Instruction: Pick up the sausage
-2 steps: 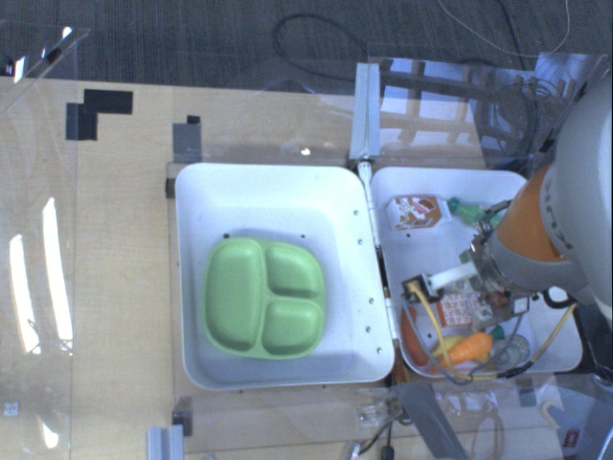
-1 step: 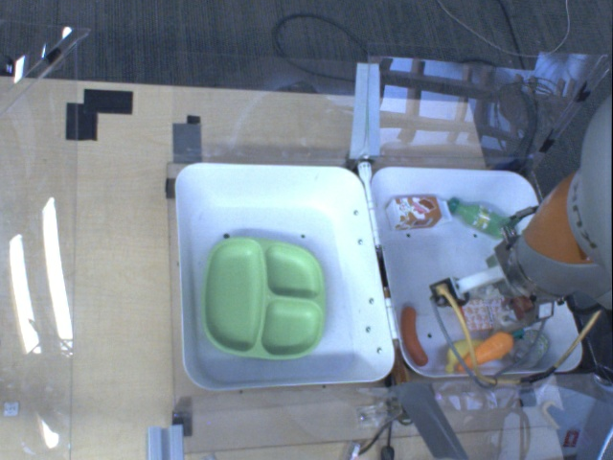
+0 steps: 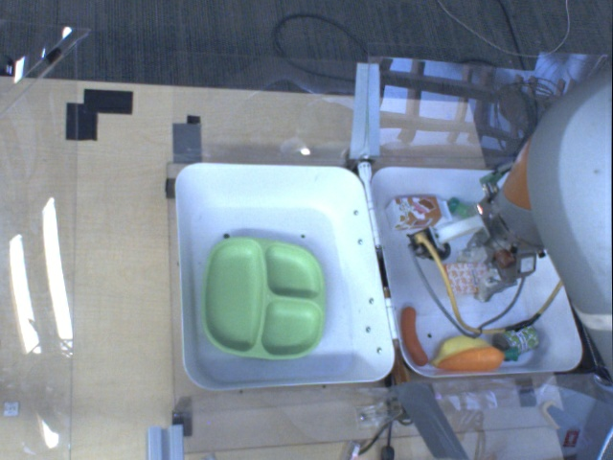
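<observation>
Approach step: the gripper [image 3: 498, 257], whose opening cannot be told, hovers mid right bin [image 3: 565, 348], needing to reach the sausage [image 3: 412, 335] near its front-left wall.

My robotics lab: a pale wooden bench [image 3: 115, 286] with two shallow white plastic bins [image 3: 278, 185], loose black cables [image 3: 316, 36], grey carpet [image 3: 192, 17].

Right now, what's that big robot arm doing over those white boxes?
The grey robot arm reaches over the right bin, which holds toy food and packets. It's supposed to pick up the sausage, the red one lying by that bin's left wall near the front. The arm's tip hangs above the middle of the bin, away from the sausage. The left bin holds a green divided plate.
</observation>
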{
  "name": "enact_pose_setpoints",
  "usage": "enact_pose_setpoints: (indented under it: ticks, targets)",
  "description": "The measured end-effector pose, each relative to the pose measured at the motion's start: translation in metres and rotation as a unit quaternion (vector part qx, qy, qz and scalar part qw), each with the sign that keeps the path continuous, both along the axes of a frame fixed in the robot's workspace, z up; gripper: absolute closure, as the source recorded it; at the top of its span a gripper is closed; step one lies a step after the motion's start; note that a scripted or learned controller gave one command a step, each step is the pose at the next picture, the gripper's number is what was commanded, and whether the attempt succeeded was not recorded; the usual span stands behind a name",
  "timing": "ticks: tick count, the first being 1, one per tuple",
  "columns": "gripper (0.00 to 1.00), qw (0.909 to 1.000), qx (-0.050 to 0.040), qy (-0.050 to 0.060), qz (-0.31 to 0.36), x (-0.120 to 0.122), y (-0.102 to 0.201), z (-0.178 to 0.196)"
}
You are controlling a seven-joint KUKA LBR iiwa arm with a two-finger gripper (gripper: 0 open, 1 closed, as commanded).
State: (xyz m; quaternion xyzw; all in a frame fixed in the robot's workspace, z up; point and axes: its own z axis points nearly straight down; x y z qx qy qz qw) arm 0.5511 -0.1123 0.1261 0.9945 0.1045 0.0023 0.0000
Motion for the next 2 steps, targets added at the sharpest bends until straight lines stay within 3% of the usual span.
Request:
enact_pose_setpoints:
  ticks: [1,2]
  targets:
    - [1.0,1.0,0.0,0.002,-0.001,0.037,-0.037,-0.038]
    - [1.0,0.9996,0.0001,0.0,0.028,-0.028,-0.003,-0.01]
